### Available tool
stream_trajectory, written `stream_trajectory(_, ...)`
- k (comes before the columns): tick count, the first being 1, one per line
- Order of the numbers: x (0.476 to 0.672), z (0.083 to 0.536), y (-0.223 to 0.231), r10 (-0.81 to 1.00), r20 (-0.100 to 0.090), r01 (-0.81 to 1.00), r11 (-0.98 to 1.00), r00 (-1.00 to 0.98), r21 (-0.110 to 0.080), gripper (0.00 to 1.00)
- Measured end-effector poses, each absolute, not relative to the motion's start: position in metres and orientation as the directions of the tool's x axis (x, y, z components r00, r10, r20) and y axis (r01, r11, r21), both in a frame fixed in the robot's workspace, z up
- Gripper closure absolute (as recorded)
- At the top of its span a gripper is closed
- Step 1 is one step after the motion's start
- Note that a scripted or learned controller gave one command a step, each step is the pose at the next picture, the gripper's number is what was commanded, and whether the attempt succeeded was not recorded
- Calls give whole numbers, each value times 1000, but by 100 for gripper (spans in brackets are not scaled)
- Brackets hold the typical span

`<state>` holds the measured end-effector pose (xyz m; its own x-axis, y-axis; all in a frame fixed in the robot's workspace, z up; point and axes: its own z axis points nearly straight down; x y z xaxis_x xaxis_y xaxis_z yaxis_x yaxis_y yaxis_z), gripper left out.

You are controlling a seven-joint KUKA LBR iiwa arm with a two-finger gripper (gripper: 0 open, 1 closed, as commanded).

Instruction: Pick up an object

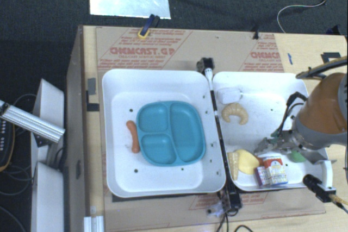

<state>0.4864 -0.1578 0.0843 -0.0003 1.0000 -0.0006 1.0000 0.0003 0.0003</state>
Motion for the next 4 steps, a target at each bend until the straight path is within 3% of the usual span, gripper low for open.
stream_trajectory(1,583,85,-111,1000,1,1000,4,-4,3,0)
stream_trajectory(2,591,85,-136,1000,-1,1000,2,-2,2,0)
stream_trajectory(3,662,83,-126,1000,1,999,6,-6,-36,0)
stream_trajectory(4,662,82,-126,1000,0,999,7,-7,-36,0)
